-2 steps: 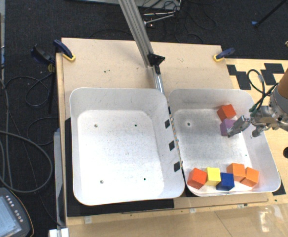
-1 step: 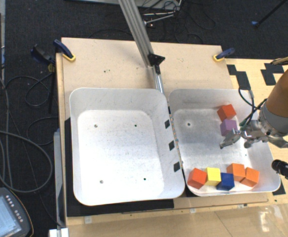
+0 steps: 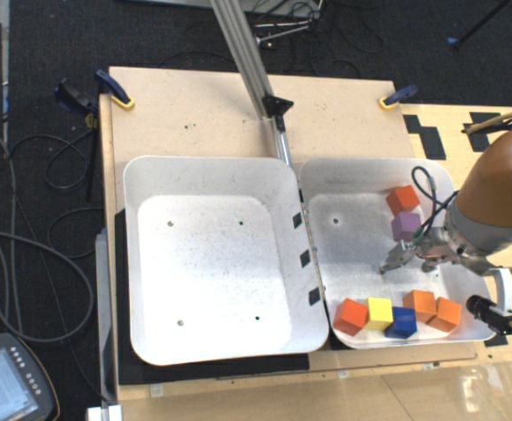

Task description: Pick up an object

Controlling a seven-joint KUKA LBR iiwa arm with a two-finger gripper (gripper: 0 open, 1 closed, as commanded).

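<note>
A: Claw (image 3: 400, 259) sits low in the right bin (image 3: 344, 187); I can't tell its state.

B: Nearest target?

A: Purple cube (image 3: 405, 225), just beyond the claw, orange cube (image 3: 402, 199) behind it. I judge purple closest.

The arm (image 3: 493, 204) is reaching from the right into the right bin (image 3: 352, 187). The gripper (image 3: 402, 259) is hanging just below a purple cube (image 3: 405, 225), apparently not touching it. An orange cube (image 3: 402, 199) is sitting above. Five cubes are lying along the near wall: orange (image 3: 352, 315), yellow (image 3: 380, 310), blue (image 3: 403, 323), orange (image 3: 421, 303), orange (image 3: 448, 313).
</note>
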